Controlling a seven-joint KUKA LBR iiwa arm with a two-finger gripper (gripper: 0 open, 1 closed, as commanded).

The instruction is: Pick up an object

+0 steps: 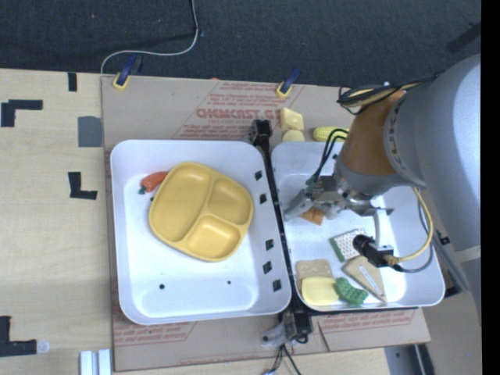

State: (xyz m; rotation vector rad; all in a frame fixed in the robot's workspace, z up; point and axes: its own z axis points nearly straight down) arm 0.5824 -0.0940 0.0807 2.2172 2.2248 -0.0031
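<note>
- Nearest the camera, at the front of the right shallow white bin (426, 287), lie a pale yellow soft block (318, 290), a green ridged toy piece (351, 292), a tan square cracker-like piece (315, 269) and a beige wedge (366, 274).
- Just behind them rests a small green-and-white patterned card (344, 244).
- In the left shallow white bin (187, 299) a yellow three-compartment plastic plate (201, 210) sits tilted, with an orange carrot-shaped toy (154, 180) touching its far-left edge.
- The claw (309, 205) is low in the right bin near the divider, its grey fingers (296, 206) spread slightly; a small orange block (313, 216) lies just beside and under them, but I cannot tell whether it is gripped.
- Farther back, on the brown cardboard tabletop (195, 104), a pale yellow cube (292, 119), a cream round piece (293, 136) and a yellow banana-like toy (325, 133) lie behind the right bin.
</note>
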